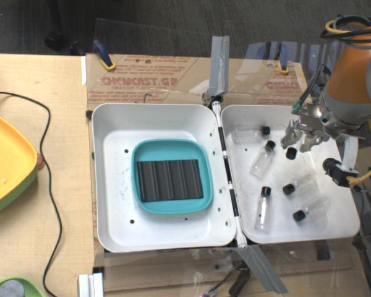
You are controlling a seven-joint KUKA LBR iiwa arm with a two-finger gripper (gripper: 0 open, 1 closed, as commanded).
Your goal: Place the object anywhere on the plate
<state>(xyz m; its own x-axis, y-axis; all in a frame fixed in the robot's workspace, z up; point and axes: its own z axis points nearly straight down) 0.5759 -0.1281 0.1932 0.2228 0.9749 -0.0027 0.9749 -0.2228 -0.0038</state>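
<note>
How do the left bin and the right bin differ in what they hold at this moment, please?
The left bin holds one teal plate with a dark ribbed centre; the right bin holds several clear vials with black caps, scattered. The gripper hangs over the right bin, not the left. Both are shallow and white.

I see the plate lying in the left bin; the right bin (just beside it) holds scattered vials.

Probably a robotics lab: a wooden bench bearing two white bins, with a grey arm over them
</note>
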